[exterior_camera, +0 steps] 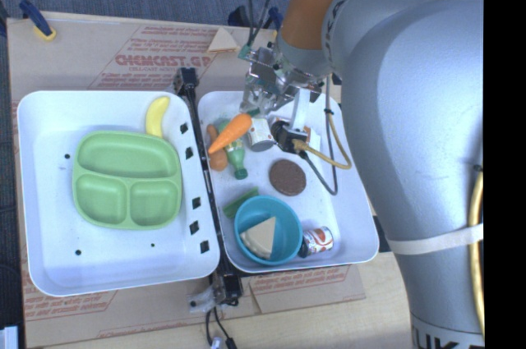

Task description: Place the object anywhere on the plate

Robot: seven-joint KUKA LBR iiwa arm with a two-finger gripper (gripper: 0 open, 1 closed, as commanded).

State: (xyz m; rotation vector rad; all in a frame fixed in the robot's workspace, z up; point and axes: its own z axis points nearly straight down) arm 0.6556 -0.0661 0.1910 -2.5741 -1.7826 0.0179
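Hanging over the right bin (349, 199), the pincer (261, 111) sits at the carrot's (230, 132) upper end; how wide it stands I cannot tell; the carrot lies tilted by the bin's left wall, well apart from the green plate (127, 179) in the left bin (41, 199).

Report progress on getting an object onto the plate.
Done: nothing yet; the green divided plate in the left bin bears no object. In hand: the claw hovers over the right bin by the carrot. Left: grasp, carry, place.
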